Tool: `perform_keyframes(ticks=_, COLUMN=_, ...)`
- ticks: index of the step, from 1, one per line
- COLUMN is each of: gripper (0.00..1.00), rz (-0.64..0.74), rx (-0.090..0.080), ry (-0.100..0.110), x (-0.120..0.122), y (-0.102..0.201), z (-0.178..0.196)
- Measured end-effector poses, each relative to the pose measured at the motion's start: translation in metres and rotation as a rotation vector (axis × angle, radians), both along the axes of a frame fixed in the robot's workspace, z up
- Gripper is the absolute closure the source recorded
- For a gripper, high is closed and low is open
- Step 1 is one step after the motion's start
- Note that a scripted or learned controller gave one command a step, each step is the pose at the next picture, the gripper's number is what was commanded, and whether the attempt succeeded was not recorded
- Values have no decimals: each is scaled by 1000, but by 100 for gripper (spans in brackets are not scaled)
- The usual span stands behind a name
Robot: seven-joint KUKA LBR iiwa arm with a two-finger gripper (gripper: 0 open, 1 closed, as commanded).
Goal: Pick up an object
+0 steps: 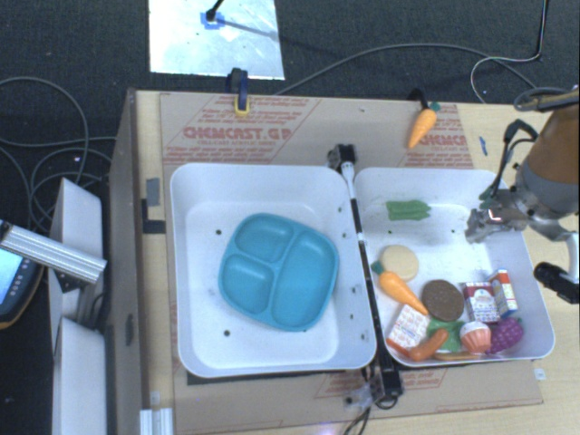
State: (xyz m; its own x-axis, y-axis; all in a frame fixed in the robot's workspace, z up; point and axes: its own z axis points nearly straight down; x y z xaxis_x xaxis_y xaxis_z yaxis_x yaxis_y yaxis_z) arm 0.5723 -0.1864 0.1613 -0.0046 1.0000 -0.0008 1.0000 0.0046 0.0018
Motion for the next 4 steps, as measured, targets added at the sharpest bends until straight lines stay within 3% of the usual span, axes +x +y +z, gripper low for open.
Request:
perform_keyframes(ticks=1, gripper=0, rz=0, rx=0, ry=0, x=0, y=0, z=0)
perform_keyframes(ticks=2, gripper=0, rz=0, rx=1, ry=0, x=-12, y=33, z=4)
perform_keyframes(ticks=3, gripper=0, rz=-3, rx=1, ry=0, x=-40, y=44, z=30)
perform_keyframes(ticks=4, gripper=0, rz=-3, rx=0, ry=1, x=-61, y=20, z=-8)
